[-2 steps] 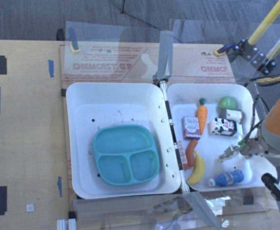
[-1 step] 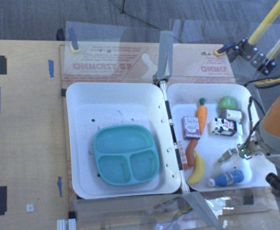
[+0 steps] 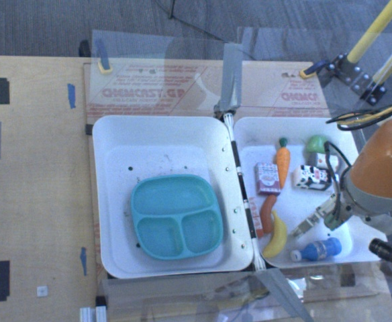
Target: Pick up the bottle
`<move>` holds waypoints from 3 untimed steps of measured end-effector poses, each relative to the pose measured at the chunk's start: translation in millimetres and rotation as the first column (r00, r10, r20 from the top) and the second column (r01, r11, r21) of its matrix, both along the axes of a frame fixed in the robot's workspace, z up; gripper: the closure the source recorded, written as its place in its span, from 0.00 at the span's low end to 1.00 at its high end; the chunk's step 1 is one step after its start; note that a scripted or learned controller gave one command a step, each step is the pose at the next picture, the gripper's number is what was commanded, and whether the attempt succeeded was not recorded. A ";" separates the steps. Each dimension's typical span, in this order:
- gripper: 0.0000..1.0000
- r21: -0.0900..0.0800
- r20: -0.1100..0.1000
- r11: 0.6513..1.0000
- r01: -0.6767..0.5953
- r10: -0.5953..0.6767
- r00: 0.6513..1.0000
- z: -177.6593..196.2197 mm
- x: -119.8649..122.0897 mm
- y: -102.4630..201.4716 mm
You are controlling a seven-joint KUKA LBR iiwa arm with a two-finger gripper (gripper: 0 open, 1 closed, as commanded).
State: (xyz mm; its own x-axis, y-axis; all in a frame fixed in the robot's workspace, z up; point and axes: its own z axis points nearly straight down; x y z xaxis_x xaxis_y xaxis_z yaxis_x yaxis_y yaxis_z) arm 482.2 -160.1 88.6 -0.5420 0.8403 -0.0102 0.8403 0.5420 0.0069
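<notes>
Currently, camera view: blue bottle (image 3: 319, 249) lies on its side near the front edge of the right bin (image 3: 250, 139), white cap toward the banana (image 3: 276, 238). Hand (image 3: 308, 223) hangs just above and left of the bottle, tips pointing toward the banana; whether its tips are spread or pressed together I cannot tell. Nothing sits between them. Left bin (image 3: 109, 139) carries a teal divided plate (image 3: 176, 216). Judgement: the pick is not yet made; descent, closing and lift all remain.
</notes>
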 end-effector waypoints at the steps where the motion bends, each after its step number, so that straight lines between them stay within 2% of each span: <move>1: 0.00 0.004 -0.002 0.999 0.040 -0.040 0.999 -0.1 17.2 -11.6; 2: 0.00 -0.002 0.001 0.989 -0.149 0.149 0.989 0.0 1.4 -6.4; 3: 1.00 -0.006 0.011 0.989 -0.147 0.147 0.989 11.7 3.9 -7.4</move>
